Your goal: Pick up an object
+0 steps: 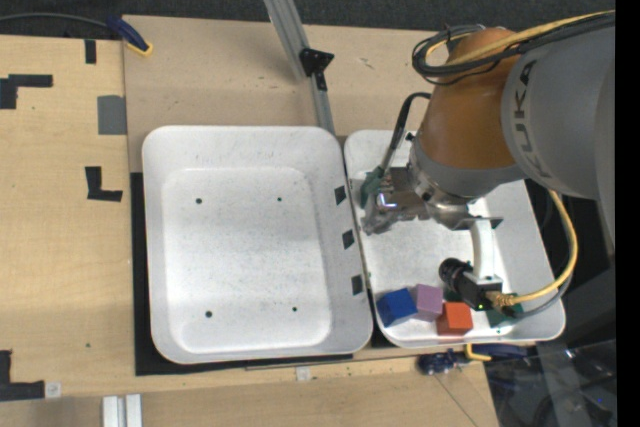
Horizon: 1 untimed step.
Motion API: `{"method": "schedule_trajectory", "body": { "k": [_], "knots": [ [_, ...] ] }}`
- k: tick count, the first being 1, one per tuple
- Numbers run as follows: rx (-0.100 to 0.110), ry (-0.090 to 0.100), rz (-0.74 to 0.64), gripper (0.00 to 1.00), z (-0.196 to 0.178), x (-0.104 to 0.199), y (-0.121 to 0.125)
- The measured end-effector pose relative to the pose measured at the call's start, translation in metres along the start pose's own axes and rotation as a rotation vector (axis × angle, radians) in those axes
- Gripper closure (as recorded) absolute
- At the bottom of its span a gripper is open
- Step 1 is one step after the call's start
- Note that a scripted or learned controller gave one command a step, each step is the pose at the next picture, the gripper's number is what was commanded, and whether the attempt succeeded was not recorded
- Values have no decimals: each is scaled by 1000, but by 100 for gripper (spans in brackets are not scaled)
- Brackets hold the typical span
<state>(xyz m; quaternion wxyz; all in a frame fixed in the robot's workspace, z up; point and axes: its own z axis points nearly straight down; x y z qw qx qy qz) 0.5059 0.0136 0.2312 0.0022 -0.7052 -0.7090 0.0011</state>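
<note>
Hovering over the right-hand shallow white bin, the robot's metal claw sits close to the wall that this bin shares with the left-hand shallow white bin. It hangs from the grey arm with the orange band, which reaches in from the right. Nothing is visible in the claw's grip. Whether it is released or clenched cannot be told at this angle, since the wrist hides much of it.

The step in hand looks like the approach: the claw is over the bin that holds the candidates but not yet over any of them. Three small pieces lie in a tight row along the near wall of the right bin: a small blue cube, a pale purple block just beside it, and an orange-red block just beside that. Whether neighbours actually touch is hard to say.

All three are apart from the claw, toward the bottom of the view. The blue cube is the nearest, lying almost straight below the claw in the picture and near the bin's left corner.

The next move probably calls for travelling toward the near wall, centring over one piece, then descending. The blue cube seems the easiest choice, though the corner wall and the purple block close by leave little room on either side.
</note>
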Motion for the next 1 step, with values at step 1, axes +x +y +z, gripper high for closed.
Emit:
{"method": "schedule_trajectory", "body": {
  "k": [1],
  "knots": [
    [-1, 0, -1, 100, 6, 48, -3]
  ]
}}
